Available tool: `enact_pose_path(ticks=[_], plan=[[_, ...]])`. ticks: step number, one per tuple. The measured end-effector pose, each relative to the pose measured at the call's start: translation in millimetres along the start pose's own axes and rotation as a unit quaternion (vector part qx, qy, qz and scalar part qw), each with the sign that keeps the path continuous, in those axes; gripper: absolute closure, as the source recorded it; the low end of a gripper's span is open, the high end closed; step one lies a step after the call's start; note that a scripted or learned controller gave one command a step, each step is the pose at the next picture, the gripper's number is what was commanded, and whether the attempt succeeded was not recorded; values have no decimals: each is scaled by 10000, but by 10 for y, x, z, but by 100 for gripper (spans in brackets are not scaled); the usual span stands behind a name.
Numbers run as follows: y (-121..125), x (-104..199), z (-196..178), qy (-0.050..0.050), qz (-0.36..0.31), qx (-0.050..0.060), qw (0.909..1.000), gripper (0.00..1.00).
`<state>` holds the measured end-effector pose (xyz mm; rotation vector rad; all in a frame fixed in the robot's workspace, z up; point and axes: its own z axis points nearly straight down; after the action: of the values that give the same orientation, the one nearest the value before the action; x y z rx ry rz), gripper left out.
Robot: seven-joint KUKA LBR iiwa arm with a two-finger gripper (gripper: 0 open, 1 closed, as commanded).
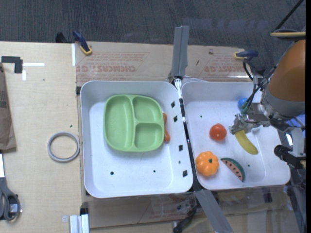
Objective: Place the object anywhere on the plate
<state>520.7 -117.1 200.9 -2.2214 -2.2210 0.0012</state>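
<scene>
A green divided plate (134, 123) lies in the left bin (131, 178). An orange item (166, 136) peeks out at the plate's right edge, mostly hidden. In the right bin (214, 101) lie a red tomato (218, 132), a yellow banana (246, 142), an orange pumpkin (207, 163) and a watermelon slice (234, 168). A blue object (243, 103) sits partly behind the arm. My gripper (240, 125) hangs at the banana's upper end, just right of the tomato. Nothing shows held between its fingers.
A grey ring (63, 146) lies on the bench left of the bins. Scissors (8, 205) sit at the lower left corner. Blue clamps (82, 41) hold the cardboard at the back. A metal divider bar (180, 57) stands between the bins.
</scene>
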Motion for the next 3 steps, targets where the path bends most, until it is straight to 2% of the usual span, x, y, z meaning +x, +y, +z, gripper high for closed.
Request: enact_pose_path(ticks=[1, 2, 3], plan=[[272, 957, 72, -6, -4, 16, 10000, 100], [547, 1776, -71, -8, -9, 13, 10000, 100], [614, 2801, 425, -13, -4, 17, 10000, 100]])
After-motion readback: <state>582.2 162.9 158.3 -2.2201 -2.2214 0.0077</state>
